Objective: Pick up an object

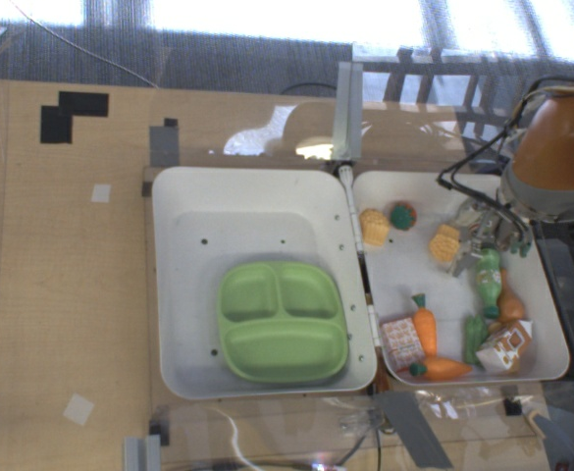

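Observation:
My gripper (479,246) hangs low over the upper right part of the right bin (553,361), below the arm's orange band (553,150). Just to its left lies a yellow ridged block (444,245). Right below the gripper lies a green bottle (488,288). Nothing shows as held. Further left are a yellow corn piece (374,227) and a small green and red ball (401,216). Along the bin's front lie a pink carton (401,340), two carrots (425,326) (445,368), a green piece (475,336), an orange and white carton (507,346) and an orange piece (510,307).
The left bin (183,263) holds a green divided plate (282,320). A ridge (357,253) separates the two bins. A grey post (346,116) stands behind them, and black cables (473,160) loop beside the arm.

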You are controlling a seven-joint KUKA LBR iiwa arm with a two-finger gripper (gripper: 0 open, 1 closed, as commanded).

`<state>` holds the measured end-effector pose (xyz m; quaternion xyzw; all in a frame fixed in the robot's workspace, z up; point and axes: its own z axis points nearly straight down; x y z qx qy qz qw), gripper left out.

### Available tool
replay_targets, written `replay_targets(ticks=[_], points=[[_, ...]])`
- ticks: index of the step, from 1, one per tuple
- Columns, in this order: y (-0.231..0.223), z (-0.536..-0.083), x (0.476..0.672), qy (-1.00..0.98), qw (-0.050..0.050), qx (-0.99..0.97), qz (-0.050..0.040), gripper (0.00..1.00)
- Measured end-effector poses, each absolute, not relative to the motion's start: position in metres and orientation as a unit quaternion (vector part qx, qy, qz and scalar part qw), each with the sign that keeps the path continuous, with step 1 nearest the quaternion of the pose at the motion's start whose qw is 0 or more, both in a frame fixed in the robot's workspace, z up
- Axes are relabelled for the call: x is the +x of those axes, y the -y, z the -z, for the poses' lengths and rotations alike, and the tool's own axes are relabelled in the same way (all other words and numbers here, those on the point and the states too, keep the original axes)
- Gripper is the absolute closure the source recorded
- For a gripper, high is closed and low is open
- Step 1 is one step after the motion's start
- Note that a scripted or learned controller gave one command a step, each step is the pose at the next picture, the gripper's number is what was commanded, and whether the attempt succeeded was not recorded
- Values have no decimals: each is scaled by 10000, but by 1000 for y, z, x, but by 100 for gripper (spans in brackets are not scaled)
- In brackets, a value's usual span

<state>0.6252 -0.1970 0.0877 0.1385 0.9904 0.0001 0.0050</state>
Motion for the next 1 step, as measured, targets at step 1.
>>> replay_targets(ticks=[1], points=[[182,-88,617,-9906,57,1370,3,0]])
